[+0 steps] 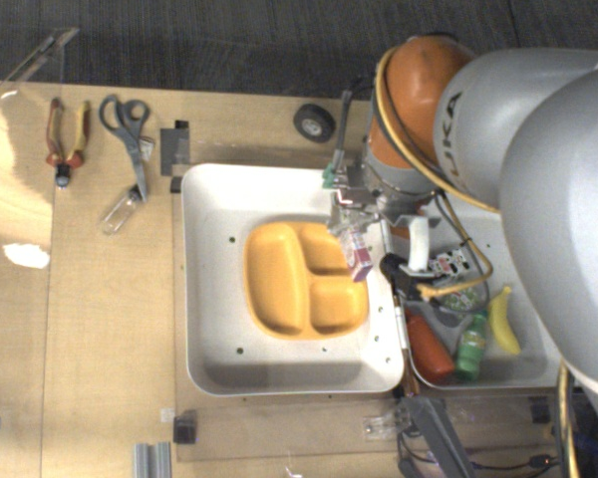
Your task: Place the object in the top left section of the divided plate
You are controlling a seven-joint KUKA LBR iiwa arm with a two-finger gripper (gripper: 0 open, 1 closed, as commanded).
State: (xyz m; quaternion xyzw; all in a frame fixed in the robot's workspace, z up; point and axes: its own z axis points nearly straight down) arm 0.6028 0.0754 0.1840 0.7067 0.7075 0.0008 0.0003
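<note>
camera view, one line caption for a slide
Gripper over the yellow divided plate's right edge, a small pink-purple object just below it.

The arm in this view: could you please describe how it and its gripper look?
The arm is bulky, smooth and light grey, with a glossy orange band above the wrist and dark lettering on the grey shell. Thin yellow and black cables loop round the wrist. The gripper is small, metallic and dark, with a green part.

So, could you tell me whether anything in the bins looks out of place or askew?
One thing stands out: a small purple-and-white carton hangs tilted at the gripper, over the right rim of the yellow divided plate rather than lying flat in a section. The banana and green bottle lie loosely in the right bin.
</note>
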